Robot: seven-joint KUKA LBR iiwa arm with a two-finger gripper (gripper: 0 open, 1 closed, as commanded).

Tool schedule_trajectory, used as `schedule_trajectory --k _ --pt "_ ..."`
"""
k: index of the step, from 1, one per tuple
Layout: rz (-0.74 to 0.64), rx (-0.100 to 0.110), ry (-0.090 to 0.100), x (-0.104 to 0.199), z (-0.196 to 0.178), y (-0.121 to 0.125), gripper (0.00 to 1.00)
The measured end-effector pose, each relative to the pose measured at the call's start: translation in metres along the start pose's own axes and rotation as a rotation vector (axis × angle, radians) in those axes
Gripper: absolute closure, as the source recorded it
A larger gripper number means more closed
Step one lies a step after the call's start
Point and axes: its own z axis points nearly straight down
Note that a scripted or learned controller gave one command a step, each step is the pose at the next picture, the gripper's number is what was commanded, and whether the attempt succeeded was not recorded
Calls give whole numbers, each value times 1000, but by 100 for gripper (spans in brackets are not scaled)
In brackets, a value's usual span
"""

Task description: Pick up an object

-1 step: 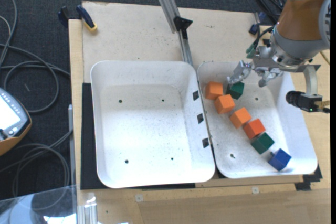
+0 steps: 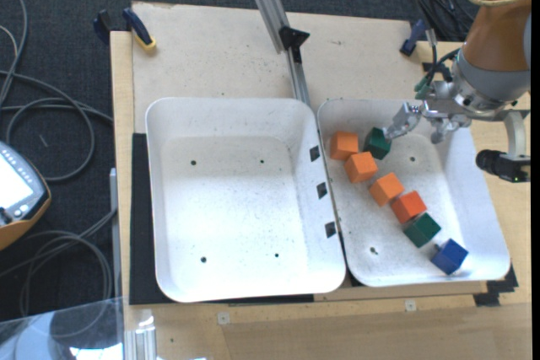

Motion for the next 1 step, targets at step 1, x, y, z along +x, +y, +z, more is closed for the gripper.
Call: schedule_trajectory --k 1 --pt "-6 5 4 48 124 18 0"
